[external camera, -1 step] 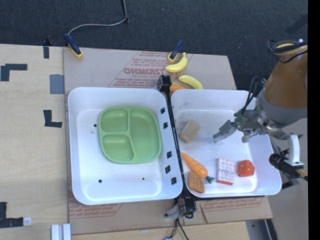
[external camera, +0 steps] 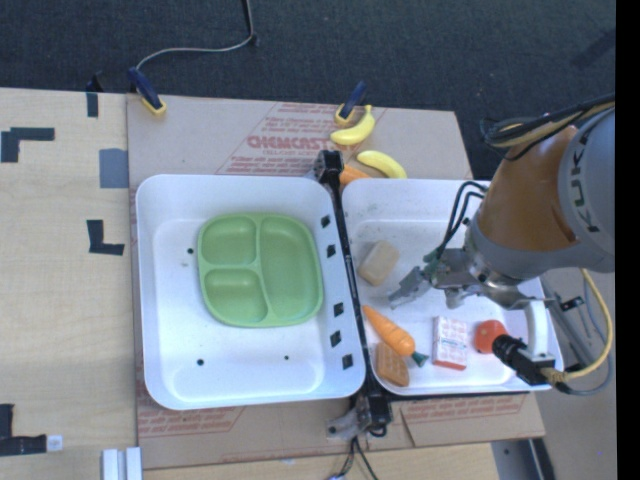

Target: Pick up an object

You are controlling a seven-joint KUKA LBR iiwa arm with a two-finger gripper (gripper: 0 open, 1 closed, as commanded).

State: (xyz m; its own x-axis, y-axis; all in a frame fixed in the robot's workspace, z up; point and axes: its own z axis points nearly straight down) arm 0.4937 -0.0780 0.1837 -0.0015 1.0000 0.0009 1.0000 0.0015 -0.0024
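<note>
Right now I read this as the approach step: my gripper (external camera: pixel 412 286) hangs low over the right bin (external camera: pixel 420 200), its dark fingers spread apart with nothing between them. Nothing is picked up yet.

The nearest candidate is the tan block (external camera: pixel 379 263), which lies just beside the fingertips, up and to their left, close to the divider between the bins. Below the gripper the toy carrot (external camera: pixel 388 330) lies slantwise, with a brown bread-like piece (external camera: pixel 392 368) touching its lower end near the bin's front wall. Further right sit a small red-and-white packet (external camera: pixel 451 341) and a red round item (external camera: pixel 489 335), both partly tucked under the wrist. The left bin (external camera: pixel 160 298) holds a green divided plate (external camera: pixel 260 269); two bananas (external camera: pixel 362 143) lie on the cardboard behind the bins, out of play.

My judgement is that the block is the target. The next move calls for shifting the open fingers slightly left and back so they straddle it, dropping to the bin floor, then closing. Since the block looks soft-edged and sits near the bin wall, I would watch for a finger nudging it away.
</note>
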